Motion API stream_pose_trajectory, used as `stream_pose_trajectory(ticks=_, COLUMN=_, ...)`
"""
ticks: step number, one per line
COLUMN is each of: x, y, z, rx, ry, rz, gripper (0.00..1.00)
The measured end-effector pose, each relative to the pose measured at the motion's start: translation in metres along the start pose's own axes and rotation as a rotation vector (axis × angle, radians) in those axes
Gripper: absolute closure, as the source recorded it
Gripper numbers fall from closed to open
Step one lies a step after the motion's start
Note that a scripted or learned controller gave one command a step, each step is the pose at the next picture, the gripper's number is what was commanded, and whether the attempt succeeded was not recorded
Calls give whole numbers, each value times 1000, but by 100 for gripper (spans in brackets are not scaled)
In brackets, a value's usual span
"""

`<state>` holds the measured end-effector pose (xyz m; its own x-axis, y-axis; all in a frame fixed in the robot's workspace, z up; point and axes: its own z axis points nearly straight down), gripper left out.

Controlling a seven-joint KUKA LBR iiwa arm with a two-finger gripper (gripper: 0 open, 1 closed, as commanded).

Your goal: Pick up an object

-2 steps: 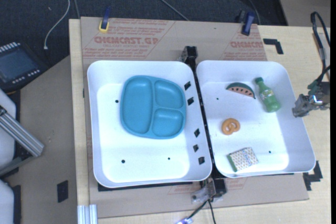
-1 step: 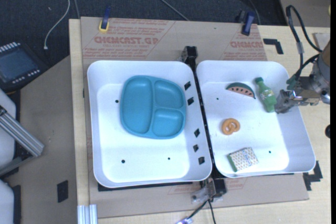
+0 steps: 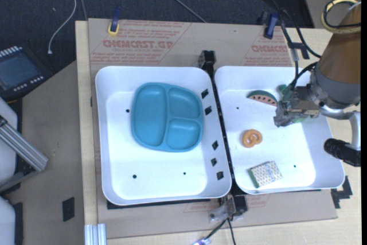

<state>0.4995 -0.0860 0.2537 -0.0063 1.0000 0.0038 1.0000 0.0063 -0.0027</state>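
So the arm's reaching in from the right and its end effector (image 3: 285, 115) is hanging low over the right bin (image 3: 321, 178), just beside the watermelon slice (image 3: 262, 98), slightly to its right and below it. Honestly I can't tell if the thing is spread apart or pinched together from here, it's just a grey-green blur of metal, and I don't see anything caught in it. My guess is it's lining up on the slice since that's the closest thing, but the little orange ring (image 3: 251, 138), pretzel or donut shaped and kinda glossy, sits near too, toward the bin's middle. Further down near the front edge there's a flat square packet (image 3: 265, 173) with a speckled pattern and a green edge, lying at an angle. All three look small and light and are spread well apart, which probably makes single picks easier. The left bin (image 3: 114, 169) just has a smooth blue plastic divided plate (image 3: 167, 116), rounded corners, three compartments, lying flat in the middle.
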Motion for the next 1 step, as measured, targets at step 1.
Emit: stream_pose_trajectory(ticks=1, x=51, y=7, z=-4, rx=-4, ry=-1, rz=0, gripper=100)
